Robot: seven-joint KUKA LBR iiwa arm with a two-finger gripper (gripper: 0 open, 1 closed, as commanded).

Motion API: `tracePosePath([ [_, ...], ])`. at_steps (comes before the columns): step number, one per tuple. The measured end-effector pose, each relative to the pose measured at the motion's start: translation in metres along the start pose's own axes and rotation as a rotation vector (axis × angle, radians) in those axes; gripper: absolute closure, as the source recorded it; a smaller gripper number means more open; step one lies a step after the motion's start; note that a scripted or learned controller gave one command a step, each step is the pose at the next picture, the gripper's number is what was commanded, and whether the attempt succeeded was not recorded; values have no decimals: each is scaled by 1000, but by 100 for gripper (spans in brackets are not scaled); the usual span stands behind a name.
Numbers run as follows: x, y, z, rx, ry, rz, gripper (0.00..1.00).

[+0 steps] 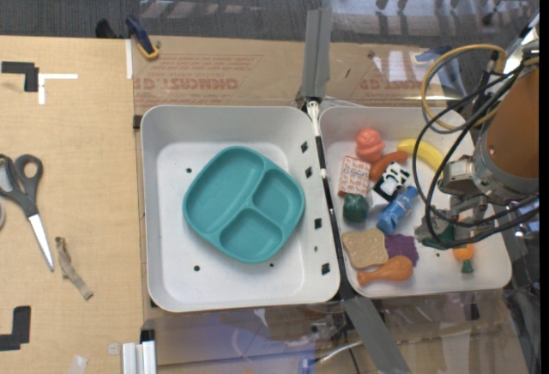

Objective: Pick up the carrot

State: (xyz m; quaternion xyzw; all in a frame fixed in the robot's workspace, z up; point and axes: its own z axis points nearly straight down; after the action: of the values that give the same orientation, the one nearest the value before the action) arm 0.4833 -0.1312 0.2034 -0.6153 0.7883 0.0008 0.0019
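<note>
Camera view puts the carrot [464,258] — small, orange, green-tipped — at the right bin's [493,280] near right corner, just near-right of the gripper [439,232]; whether that holds anything, I cannot tell.

Teal three-compartment plastic plate [245,205] sits mid left white bin [163,278]. Right white bin [493,278] holds toy food; small orange carrot w/ green top [464,256] near its front-right corner, just beside grey two-finger gripper [437,235].

Wooden bench [69,295], two white bins [159,218], scissors [26,201], cardboard sheet [223,72]
</note>
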Motion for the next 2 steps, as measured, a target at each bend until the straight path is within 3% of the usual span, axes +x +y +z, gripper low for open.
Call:
tracePosePath([
  [1, 46, -7, -91, 0, -1, -460, 100],
  [2, 69, -12, 60, -4, -1, -445, 100],
])
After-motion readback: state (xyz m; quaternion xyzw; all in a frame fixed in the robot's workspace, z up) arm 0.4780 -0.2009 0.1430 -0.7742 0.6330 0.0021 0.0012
